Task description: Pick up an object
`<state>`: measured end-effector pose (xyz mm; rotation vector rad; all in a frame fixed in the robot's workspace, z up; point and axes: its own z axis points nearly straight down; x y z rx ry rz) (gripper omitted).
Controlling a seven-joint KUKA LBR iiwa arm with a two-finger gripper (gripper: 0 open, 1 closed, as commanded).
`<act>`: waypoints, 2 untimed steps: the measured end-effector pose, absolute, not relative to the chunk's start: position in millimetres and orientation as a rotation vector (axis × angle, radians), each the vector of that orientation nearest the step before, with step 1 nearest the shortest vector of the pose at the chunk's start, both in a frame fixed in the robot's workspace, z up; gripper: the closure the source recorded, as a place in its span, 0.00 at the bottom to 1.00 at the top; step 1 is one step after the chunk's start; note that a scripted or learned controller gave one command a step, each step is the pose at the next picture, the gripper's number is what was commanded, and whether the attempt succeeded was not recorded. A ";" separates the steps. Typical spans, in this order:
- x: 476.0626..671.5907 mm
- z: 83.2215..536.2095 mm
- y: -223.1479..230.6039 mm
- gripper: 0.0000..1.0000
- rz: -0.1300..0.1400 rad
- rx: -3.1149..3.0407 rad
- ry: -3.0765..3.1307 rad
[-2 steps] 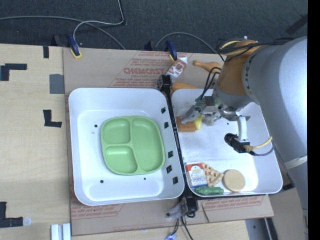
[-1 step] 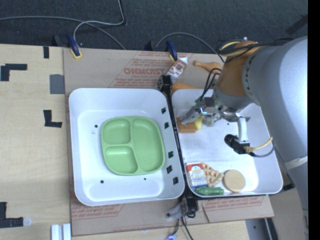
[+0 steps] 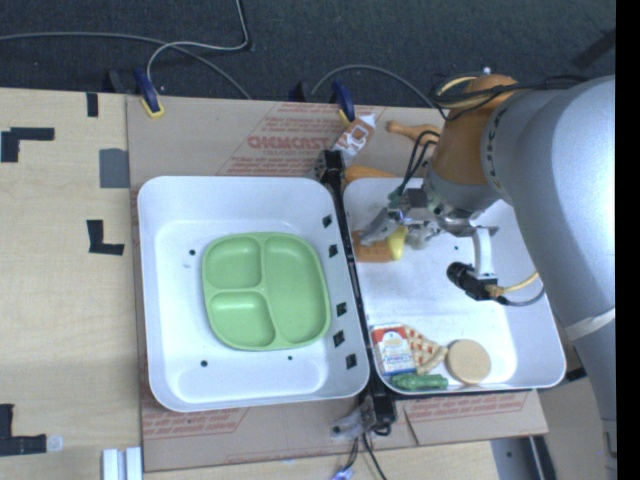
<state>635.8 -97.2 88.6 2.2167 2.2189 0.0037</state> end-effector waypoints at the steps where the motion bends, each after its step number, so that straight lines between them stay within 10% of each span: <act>1: 634.9 89.4 -99.7 0.00 0.007 2.215 2.219; 2: 638.4 88.4 -96.5 0.00 0.003 2.218 2.218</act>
